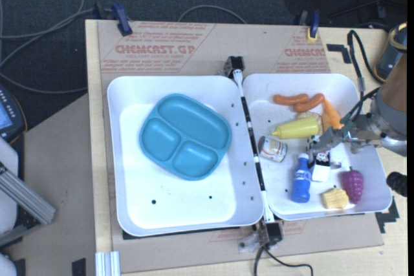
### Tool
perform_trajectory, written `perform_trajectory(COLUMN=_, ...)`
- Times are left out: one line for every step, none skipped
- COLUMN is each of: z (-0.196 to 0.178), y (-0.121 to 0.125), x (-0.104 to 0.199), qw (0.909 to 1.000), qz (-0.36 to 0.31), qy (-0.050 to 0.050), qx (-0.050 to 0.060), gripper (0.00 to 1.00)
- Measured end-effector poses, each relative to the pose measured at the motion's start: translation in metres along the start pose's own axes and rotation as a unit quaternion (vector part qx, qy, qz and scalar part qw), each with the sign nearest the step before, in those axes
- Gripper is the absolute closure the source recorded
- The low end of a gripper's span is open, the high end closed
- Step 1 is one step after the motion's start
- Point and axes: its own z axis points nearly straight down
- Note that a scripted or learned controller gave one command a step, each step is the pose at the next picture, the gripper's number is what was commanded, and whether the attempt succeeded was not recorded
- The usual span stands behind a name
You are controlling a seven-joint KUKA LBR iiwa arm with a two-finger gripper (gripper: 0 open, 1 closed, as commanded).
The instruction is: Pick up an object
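The right bin (366,205) holds several small items. An orange sausage pair (297,100) and a carrot (331,114) lie at its back. A yellow squeeze bottle (296,129) lies on its side mid-bin, with a small tin can (273,149) to its left. A blue bottle (301,181) lies toward the front, with purple grapes (352,184) and a yellow ridged piece (335,198) to its right. My gripper (323,150) reaches in from the right, low over the bin's middle. It hangs just right of the blue bottle's cap, above a small white item (321,172).
The left bin (129,203) holds a blue divided plate (185,136). A black hinge strip (251,139) runs between the bins. Clamps sit at the board's back edge, and cables lie on the floor behind.
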Motion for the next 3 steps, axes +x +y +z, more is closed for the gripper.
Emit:
perform_trajectory(z=0.11, y=0.003, x=0.02, qw=0.9999, qz=0.001, qy=-0.004, qx=-0.011, gripper=0.0)
perform_trajectory(z=0.099, y=0.004, x=0.017, qw=0.9998, qz=0.002, qy=-0.008, qx=-0.015, gripper=1.0)
perform_trajectory(z=0.1, y=0.004, x=0.018, qw=0.9999, qz=0.002, qy=-0.007, qx=-0.015, gripper=0.0)
